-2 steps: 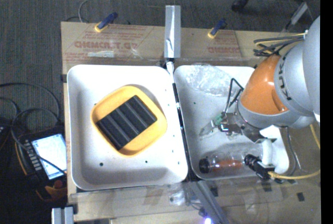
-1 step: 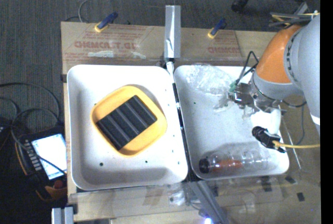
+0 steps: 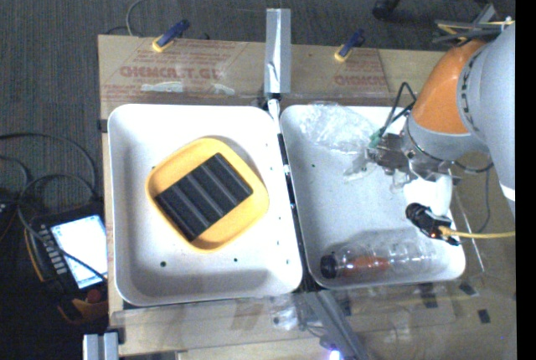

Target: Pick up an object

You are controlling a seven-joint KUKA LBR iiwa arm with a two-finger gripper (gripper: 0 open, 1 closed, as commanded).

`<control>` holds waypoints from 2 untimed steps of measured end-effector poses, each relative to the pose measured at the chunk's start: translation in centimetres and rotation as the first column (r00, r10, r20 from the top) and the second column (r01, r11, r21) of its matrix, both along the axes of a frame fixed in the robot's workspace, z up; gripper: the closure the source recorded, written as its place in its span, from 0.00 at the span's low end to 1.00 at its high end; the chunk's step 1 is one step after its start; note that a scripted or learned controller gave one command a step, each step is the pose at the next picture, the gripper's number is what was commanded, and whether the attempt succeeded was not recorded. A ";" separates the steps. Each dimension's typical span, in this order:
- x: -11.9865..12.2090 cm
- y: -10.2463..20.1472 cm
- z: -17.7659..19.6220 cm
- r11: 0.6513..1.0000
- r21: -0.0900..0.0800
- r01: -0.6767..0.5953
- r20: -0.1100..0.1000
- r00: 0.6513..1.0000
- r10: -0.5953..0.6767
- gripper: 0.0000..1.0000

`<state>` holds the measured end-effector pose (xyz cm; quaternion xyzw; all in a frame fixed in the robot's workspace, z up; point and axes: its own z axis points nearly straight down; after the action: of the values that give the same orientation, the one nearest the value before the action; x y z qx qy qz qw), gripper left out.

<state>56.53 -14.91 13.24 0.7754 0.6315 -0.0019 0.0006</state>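
Gripper (image 3: pixel 387 156): over right bin's (image 3: pixel 318 199) far side; finger state cannot be told.
Bottle (image 3: pixel 377 260): lying along near wall.
Left bin (image 3: pixel 126 182): holds yellow-and-black object (image 3: pixel 208 192).

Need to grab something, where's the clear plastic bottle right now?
The clear plastic bottle lies on its side along the right bin's near edge, below the arm.
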 end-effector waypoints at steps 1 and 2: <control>-1.7 1.5 12.5 0.758 -0.001 -0.652 0.002 0.758 0.652 0.00; -5.2 10.6 5.1 0.645 0.005 -0.764 0.002 0.645 0.764 0.00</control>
<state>51.31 -4.26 18.32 0.4372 0.8993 0.0003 -0.0009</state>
